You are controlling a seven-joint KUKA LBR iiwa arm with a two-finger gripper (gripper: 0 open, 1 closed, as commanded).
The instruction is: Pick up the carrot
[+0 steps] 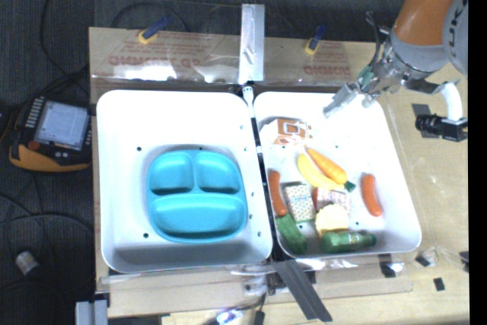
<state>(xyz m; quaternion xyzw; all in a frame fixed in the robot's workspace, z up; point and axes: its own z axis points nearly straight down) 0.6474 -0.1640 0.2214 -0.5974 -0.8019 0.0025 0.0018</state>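
Carrot [329, 166]: right bin [396, 164], touching the banana [308, 170].
Gripper [340, 100]: above the bin's far edge, empty; finger spread cannot be told.
Risk: crowded food; fingers may pinch the banana instead.

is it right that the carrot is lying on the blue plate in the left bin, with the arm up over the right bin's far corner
Not quite. The camera view shows the carrot in the right bin, beside the banana, not on the blue plate. The plate does sit in the left bin, and the arm is over the right bin's far corner.
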